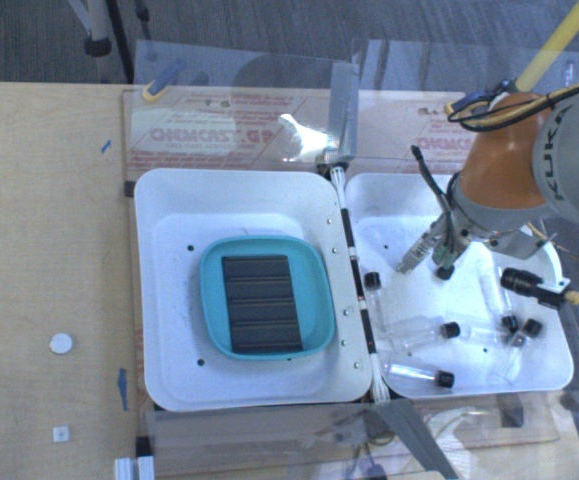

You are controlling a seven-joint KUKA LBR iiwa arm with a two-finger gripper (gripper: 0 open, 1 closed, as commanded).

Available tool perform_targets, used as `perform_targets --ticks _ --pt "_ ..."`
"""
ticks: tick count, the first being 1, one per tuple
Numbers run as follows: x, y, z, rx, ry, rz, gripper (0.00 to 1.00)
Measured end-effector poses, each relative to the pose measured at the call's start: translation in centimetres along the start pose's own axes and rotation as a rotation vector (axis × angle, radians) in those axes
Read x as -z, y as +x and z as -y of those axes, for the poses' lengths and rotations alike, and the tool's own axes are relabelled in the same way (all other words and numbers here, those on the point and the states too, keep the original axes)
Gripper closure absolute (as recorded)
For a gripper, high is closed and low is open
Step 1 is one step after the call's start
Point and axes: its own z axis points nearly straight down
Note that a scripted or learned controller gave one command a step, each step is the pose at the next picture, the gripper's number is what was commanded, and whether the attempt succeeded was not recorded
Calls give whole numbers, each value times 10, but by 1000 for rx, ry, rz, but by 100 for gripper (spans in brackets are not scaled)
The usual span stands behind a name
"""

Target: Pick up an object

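Several clear vials with black caps lie in the right bin (389, 203): one near the front edge (416, 373), one at mid-bin (419, 331), and others to the right (491, 295). A loose black cap (372, 280) sits by the bin's left wall. My gripper (427, 264) hangs over the middle of the right bin, pointing down and left. Its two fingers stand apart, open, with nothing between them. The nearest vials lie below and to the right of the fingertips.
The left bin (169, 228) holds a teal tray (214, 288) with a dark ridged block (261, 303) in it. A black cylindrical piece (527, 285) lies at the right bin's right side. The arm's orange band (499, 168) looms over the bin's back right.
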Motion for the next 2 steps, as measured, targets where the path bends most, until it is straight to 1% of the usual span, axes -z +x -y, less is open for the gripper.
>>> perform_targets --ticks 1,2 --pt "7 -5 23 343 3 -9 100" --pt "1 12 43 643 -1 -4 100"
